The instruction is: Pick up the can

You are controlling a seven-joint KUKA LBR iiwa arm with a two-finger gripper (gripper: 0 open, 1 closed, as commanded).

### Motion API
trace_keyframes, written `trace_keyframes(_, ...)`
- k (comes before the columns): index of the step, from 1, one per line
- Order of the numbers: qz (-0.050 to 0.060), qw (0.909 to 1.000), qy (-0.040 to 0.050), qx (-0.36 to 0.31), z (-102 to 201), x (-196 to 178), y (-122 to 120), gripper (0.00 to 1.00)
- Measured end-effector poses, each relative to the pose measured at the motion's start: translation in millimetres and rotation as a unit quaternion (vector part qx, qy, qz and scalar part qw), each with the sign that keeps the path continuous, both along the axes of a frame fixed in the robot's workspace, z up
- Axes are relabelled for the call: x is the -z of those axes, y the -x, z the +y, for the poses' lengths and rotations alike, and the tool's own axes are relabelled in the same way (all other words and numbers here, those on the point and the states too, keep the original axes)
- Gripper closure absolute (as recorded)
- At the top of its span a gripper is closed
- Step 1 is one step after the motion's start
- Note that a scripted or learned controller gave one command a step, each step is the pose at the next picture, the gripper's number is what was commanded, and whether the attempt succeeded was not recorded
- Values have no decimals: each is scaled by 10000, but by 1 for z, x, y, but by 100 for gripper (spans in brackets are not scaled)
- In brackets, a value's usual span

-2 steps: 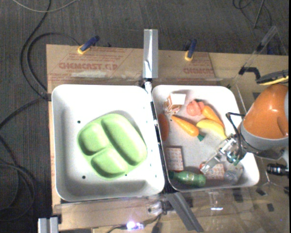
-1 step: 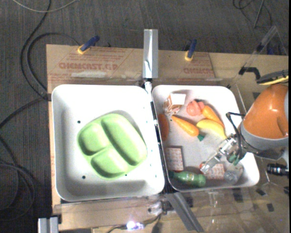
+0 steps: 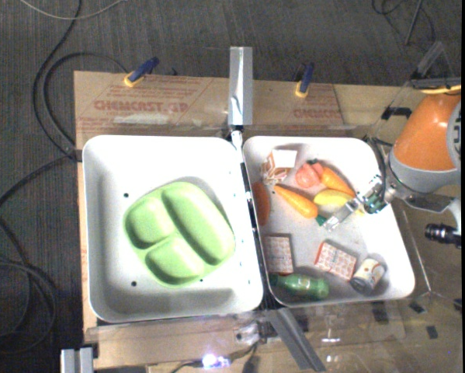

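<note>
The can (image 3: pixel 369 274) lies tipped on its side in the near right corner of the right bin (image 3: pixel 395 290), just right of a small patterned box (image 3: pixel 335 259), its long axis slanting up to the right with one round end facing the bin's near wall. My tool (image 3: pixel 348 210) hangs over the bin's middle right, beside the yellow toy (image 3: pixel 332 198) and carrot (image 3: pixel 296 200). Whether it is apart or together I cannot tell, and the can lies toward the near wall and slightly right of it, so my next move is down that line.

Two white bins (image 3: pixel 100 231), one green tray (image 3: pixel 179 231), two carrots (image 3: pixel 296 200), one can (image 3: pixel 368 274), two flat patterned packets (image 3: pixel 337 259).
</note>
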State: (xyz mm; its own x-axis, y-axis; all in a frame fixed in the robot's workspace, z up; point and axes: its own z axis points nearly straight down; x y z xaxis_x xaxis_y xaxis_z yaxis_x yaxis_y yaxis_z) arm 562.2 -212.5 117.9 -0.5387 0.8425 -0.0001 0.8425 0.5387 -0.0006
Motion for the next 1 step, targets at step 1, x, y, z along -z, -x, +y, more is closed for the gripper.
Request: trace_keyframes(1,-120,9994,20,-325,-11,23,61,0)
